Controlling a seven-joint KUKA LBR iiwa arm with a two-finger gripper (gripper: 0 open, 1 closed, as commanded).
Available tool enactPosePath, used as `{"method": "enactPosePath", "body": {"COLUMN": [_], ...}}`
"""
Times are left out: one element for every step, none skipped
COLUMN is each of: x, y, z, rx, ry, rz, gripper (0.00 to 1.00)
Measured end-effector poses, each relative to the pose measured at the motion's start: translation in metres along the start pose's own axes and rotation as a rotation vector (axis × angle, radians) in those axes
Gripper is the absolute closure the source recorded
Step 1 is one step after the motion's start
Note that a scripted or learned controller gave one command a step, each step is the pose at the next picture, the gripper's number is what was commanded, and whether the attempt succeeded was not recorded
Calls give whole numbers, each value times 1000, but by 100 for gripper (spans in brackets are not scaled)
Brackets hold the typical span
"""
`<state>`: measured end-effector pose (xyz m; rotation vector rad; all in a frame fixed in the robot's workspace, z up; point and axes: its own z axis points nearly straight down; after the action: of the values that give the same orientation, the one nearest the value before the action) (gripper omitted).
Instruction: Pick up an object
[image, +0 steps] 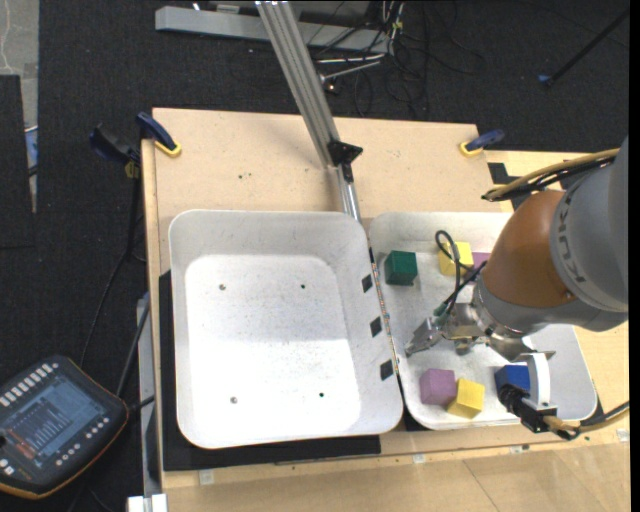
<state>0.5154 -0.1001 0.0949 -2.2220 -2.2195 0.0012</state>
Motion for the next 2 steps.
{"method": "enactPosePath", "body": {"x": [0, -2], "y": [1, -4], "z": [-11, -71], "rx": [-2, -7], "ry": [0, -2], "rz": [-1, -3], "gripper": [100, 100]}}
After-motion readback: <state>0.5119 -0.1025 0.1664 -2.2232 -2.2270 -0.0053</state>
